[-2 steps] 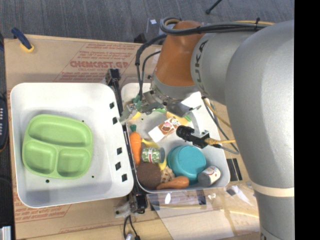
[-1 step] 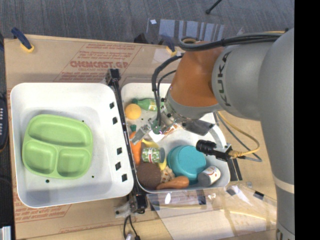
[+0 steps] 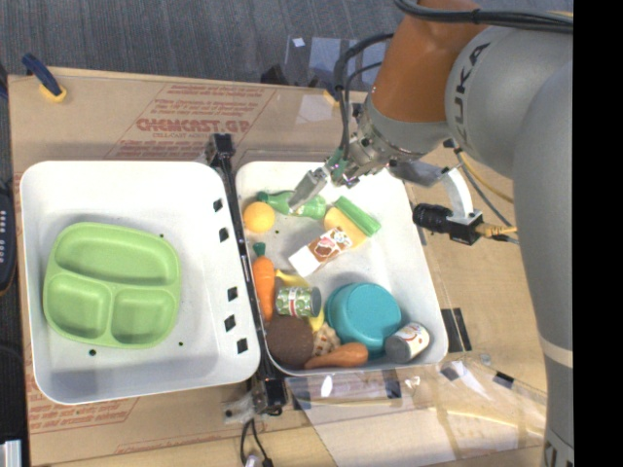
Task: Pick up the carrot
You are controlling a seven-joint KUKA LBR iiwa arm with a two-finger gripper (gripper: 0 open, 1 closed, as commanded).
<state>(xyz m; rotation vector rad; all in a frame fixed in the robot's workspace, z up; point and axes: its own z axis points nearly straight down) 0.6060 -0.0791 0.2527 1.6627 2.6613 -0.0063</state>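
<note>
The carrot (image 3: 264, 283) is orange and lies lengthwise against the left wall of the right bin (image 3: 421, 261), between a yellow-orange fruit (image 3: 258, 217) and a brown round item (image 3: 289, 340). My gripper (image 3: 310, 192) hangs over the far part of the right bin, pointing down and left, right beside a green vegetable (image 3: 277, 202). It sits about a hand's width beyond the carrot and touches nothing orange. No item shows between its fingers.
The right bin is crowded: a yellow-green box (image 3: 352, 217), a white and red packet (image 3: 321, 248), a green can (image 3: 297, 302), a teal bowl (image 3: 363, 314), a small grey can (image 3: 407, 341) and a reddish-orange root (image 3: 337, 356). The left bin (image 3: 39, 193) holds a green divided plate (image 3: 112, 285).
</note>
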